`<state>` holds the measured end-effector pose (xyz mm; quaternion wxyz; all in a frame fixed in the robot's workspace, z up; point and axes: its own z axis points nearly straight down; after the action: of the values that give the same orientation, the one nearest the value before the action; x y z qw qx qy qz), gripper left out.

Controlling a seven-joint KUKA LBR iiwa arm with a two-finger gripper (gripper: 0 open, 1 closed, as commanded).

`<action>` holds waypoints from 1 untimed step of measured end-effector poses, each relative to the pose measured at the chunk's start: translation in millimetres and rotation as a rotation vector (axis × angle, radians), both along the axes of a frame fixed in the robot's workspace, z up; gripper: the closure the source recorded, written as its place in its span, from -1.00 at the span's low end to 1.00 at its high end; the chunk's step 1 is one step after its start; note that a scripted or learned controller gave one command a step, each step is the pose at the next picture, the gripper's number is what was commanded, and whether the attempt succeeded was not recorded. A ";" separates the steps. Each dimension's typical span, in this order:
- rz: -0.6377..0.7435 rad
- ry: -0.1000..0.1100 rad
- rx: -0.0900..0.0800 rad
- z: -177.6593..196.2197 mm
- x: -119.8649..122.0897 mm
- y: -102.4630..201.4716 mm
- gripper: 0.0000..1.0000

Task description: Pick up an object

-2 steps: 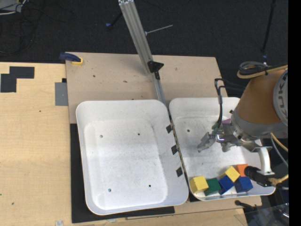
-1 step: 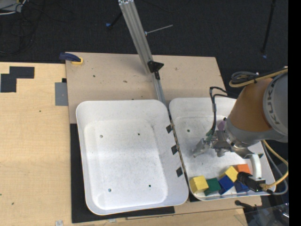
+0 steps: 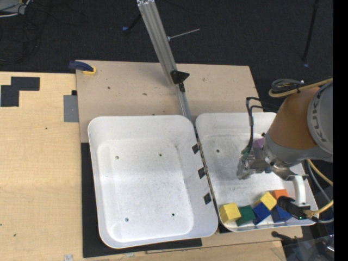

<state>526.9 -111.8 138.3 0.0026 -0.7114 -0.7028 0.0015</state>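
Observation:
My gripper hangs low over the middle of the right bin, under the orange band of the arm. A cluster of small blocks lies in that bin's near right corner: a yellow block, a green block, another yellow block, a blue block, a second blue block and an orange block. The gripper is up and to the left of this cluster, apart from it. A small purple object peeks out beside the wrist.
The left bin sits beside the right one, with black clips on the shared rim. A slanted aluminium rail rises behind the bins. Cables run along the arm at the right edge.

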 end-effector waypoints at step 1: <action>0.002 -0.007 -0.001 42.2 -1.4 -2.9 1.00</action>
<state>525.5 -114.6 180.5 -0.0004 -0.7106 -0.7036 -0.0005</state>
